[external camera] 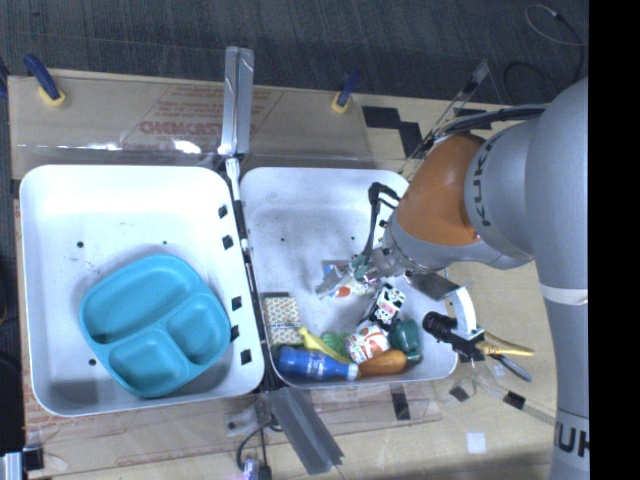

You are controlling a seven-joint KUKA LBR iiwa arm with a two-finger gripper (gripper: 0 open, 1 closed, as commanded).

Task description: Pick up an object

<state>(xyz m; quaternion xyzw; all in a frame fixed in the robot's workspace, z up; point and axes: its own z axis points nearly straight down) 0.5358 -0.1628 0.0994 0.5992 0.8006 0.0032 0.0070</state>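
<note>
- End effector (362,266): low in the right bin (300,208), among crumpled wrappers (338,280); its grip state cannot be made out.
- Blue bottle (315,365): front wall, beside carrot (385,364), partly overlapped by clutter.
- Left bin (60,208): blue divided tray (153,324).

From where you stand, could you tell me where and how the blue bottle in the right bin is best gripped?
Grip the blue bottle across its body, coming straight down from above. It lies on its side along the right bin's near wall, with its far long side crowded by other objects.
</note>
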